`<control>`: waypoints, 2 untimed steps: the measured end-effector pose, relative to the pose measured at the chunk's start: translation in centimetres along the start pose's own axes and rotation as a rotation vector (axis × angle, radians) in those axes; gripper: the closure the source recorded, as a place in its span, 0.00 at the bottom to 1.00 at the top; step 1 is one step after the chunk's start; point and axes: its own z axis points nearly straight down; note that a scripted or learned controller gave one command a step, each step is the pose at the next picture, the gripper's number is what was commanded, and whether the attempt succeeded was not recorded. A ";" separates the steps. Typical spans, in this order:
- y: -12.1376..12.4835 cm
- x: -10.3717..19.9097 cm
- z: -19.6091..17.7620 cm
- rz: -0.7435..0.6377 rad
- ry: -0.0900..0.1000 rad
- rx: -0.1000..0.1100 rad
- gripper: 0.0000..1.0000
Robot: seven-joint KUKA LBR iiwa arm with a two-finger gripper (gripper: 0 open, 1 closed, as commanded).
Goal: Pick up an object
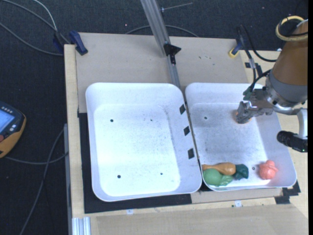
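The fingers (243, 115) hang low over the far part of the right bin (195, 98); they look drawn close together with nothing between them, though the view is too coarse to be sure. They sit well apart from the toys, so no grasp is lined up yet. The toys crowd the near wall: an orange piece (221, 168) lying left-to-right along it, a green lump (216, 178) and a dark teal piece (241, 171) touching, and a pink ball (267, 170) off right. The left bin (98, 94) rests on the desk (122, 58).
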 end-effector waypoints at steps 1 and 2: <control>0.1 0.0 -4.1 0.001 0.000 0.002 1.00; 2.3 4.7 -2.4 -0.003 0.002 0.007 1.00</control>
